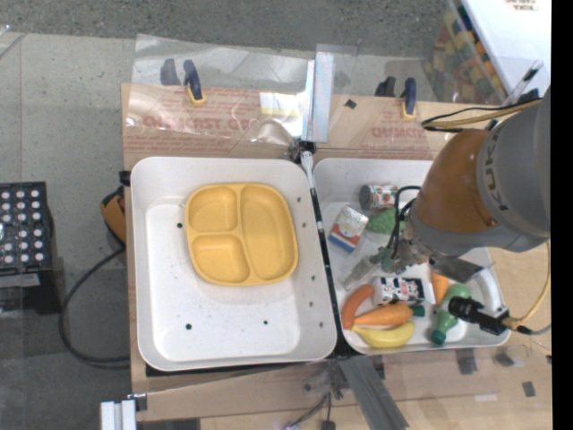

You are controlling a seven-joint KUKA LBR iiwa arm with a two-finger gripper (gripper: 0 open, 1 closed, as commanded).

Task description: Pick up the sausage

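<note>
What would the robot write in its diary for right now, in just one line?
phase: reaching | gripper: low in right bin | sausage: lying loose beside carrot | yellow tray: left bin

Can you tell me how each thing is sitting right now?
Yellow plate: flat in the left bin, nothing on it.
Sausage: lying in the right bin, not picked up.
Carrot: lying beside the sausage.
Banana: lying at the front wall.
Small can: on its side.
Gripper: low over the toys.
</note>
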